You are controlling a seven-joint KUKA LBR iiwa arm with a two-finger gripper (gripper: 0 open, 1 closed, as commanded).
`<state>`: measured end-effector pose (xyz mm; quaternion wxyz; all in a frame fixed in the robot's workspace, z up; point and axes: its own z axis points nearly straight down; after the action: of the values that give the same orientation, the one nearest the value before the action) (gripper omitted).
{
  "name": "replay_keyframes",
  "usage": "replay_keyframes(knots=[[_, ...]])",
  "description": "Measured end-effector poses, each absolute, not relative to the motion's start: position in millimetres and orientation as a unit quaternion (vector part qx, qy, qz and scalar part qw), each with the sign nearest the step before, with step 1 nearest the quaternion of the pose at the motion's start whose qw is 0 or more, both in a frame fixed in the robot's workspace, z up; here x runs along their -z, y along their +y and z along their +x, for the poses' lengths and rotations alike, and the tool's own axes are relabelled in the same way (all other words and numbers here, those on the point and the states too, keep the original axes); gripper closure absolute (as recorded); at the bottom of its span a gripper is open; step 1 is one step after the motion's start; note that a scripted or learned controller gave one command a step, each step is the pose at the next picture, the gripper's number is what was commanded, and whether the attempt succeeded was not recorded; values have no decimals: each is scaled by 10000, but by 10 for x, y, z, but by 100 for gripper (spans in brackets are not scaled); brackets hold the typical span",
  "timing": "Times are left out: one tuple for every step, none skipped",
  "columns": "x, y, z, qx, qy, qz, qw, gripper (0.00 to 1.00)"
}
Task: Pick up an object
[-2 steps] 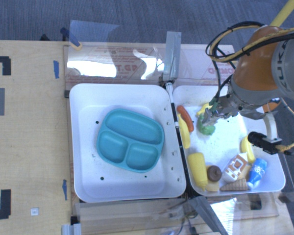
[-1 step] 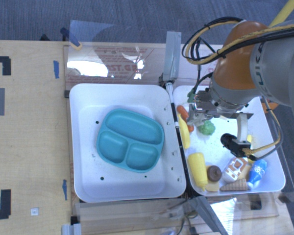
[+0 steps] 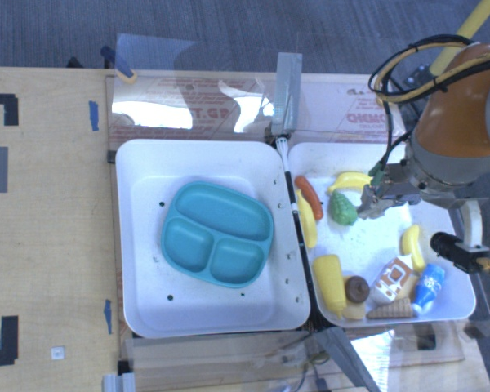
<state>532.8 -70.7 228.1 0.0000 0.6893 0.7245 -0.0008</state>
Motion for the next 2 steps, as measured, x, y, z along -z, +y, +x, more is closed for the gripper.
replay_keyframes(knots=[[-2426, -403, 5033, 3, 7937, 6083, -9, 100], [-2079, -183, 5422, 4, 7062, 7081, -1, 100]])
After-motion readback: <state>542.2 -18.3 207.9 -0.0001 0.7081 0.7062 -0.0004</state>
